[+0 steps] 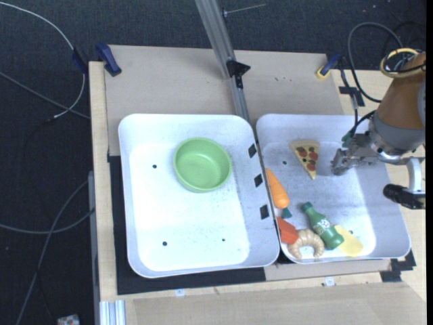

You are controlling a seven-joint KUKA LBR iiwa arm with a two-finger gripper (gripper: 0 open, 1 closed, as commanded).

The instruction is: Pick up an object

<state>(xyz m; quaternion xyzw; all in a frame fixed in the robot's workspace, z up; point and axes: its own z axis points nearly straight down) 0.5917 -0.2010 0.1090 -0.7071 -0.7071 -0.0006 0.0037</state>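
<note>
Camera view, looking down at a slant: the tabletop (176,80) carries two shallow white bins side by side. The left bin (149,249), at the frame's centre left, holds a green bowl (202,164) in its upper middle part. The right bin (385,222), at centre right, holds a pizza slice (306,156) near its upper middle, an orange carrot (277,189) along its left wall, and a cluster at its lower edge: a green bottle (322,227), a croissant (306,243), a red piece (287,230) and a yellow piece (350,243), lying close together. The arm (403,107) enters from the frame's right edge. The gripper (342,162) sits low over the right bin, just right of the pizza slice and apart from it. Whether the fingers are released or clenched cannot be told at this resolution; no object is seen between them. A grey metal rail (216,32) runs from the top of the frame down to the gap between the bins.
</note>
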